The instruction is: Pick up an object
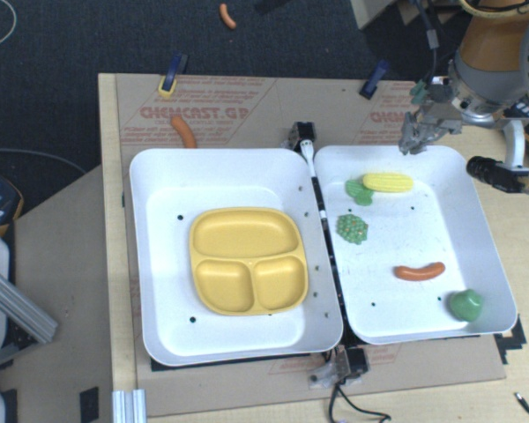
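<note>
Your pincer hangs over the right white bin's far edge; I cannot tell its grip. Just below lies one yellow plastic corn cob, light, hard and a bit slippery, so grab across its middle. Also one orange toy sausage there.

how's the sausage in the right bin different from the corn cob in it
The sausage is orange-red, thin and smooth; the corn cob is yellow, thicker and ribbed with kernels. The sausage lies alone on bare bin floor near the front; the corn cob lies toward the back, against a green leafy piece. Both lie flat, roughly crosswise, in the right bin.
</note>
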You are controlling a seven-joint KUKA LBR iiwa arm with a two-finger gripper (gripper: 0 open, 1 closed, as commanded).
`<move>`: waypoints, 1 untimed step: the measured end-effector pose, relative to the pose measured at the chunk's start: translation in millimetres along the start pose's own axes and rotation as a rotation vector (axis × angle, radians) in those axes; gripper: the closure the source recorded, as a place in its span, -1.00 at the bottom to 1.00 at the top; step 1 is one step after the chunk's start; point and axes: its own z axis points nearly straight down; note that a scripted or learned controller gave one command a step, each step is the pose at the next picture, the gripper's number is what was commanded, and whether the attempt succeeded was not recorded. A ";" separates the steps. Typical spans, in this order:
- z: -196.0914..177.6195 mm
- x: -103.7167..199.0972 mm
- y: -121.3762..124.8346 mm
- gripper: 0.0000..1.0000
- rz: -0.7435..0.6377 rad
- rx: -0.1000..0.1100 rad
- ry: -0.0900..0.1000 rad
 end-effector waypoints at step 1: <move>-2.3 63.5 -7.3 1.00 -0.002 0.006 0.004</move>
